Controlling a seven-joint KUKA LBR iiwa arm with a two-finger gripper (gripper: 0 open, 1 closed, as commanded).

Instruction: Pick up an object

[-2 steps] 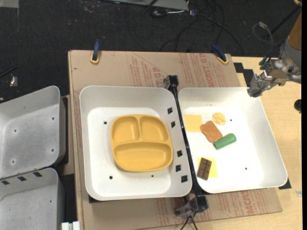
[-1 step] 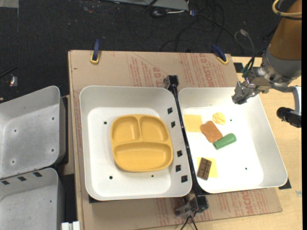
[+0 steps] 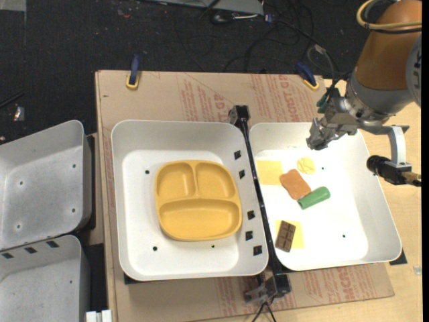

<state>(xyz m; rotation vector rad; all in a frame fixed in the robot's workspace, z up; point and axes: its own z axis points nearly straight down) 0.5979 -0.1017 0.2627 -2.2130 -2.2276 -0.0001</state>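
The right bin [image 3: 362,233] holds several small objects: a pale yellow flat square [image 3: 269,172], a small yellow ridged piece [image 3: 305,164], an orange-brown slab [image 3: 294,184], a green cylinder [image 3: 314,198] and a brown chocolate bar [image 3: 286,235] lying on a yellow card. My gripper [image 3: 318,141] hangs over the far part of the right bin, just above and right of the yellow ridged piece. Nothing shows between its fingers.
A yellow divided plate [image 3: 198,200] lies in the left bin [image 3: 134,153]. A black divider [image 3: 251,186] runs between the bins. Spare white trays [image 3: 40,180] sit at the left. A black fixture [image 3: 392,170] juts in at the right bin's rim.
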